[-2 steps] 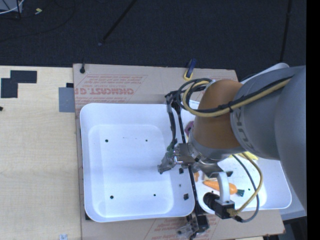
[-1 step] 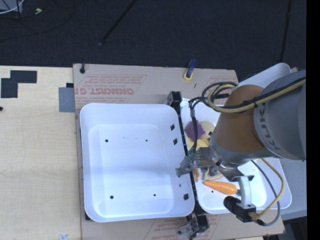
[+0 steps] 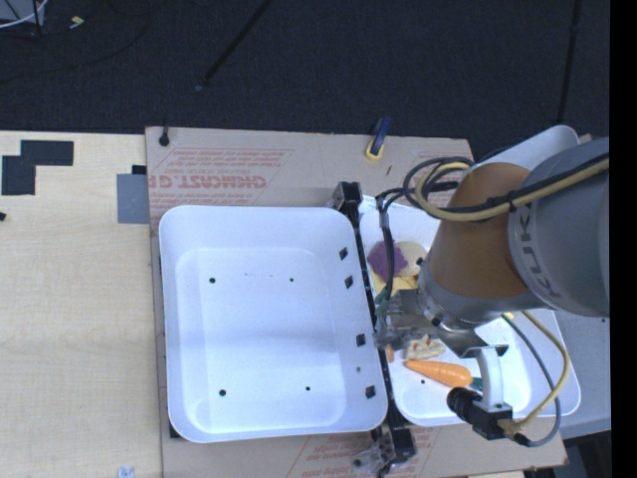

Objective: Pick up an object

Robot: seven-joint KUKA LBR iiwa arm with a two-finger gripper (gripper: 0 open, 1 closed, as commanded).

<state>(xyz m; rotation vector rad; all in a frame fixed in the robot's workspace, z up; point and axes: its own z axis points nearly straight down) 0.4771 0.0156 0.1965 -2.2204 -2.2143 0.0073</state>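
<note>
An orange carrot-shaped piece [image 3: 439, 371] lies on the floor of the right bin [image 3: 557, 366], just below and slightly to the right of the gripper [image 3: 398, 329] as the camera sees it, close to it but not between its fingers. A pale, tan-and-white object [image 3: 425, 347] sits between the carrot and the gripper, right beside the tool's lower edge; whether it touches the tool cannot be told. Above the gripper, further up the same bin, lies a purple object [image 3: 386, 259], with a yellow piece [image 3: 405, 282] just beneath it, nearer the tool. The yellow piece is partly hidden by the arm.

The gripper itself is low in the right bin, close against the black divider [image 3: 366, 287] that separates the two bins. Its metal parts are dark and crowded under the wrist, and whether it is spread or pressed together cannot be told; nothing can be seen pinched in it.

The arm's orange band [image 3: 478, 237] and grey body [image 3: 567, 237] cover much of the right bin, up and to the right of the gripper. A yellow cable [image 3: 542, 406] loops down to a black connector [image 3: 476, 411] below and right of the carrot.

Left of the tool, across the divider, is the left bin [image 3: 179, 297]. Both bins rest on a cardboard sheet [image 3: 239, 167].
</note>
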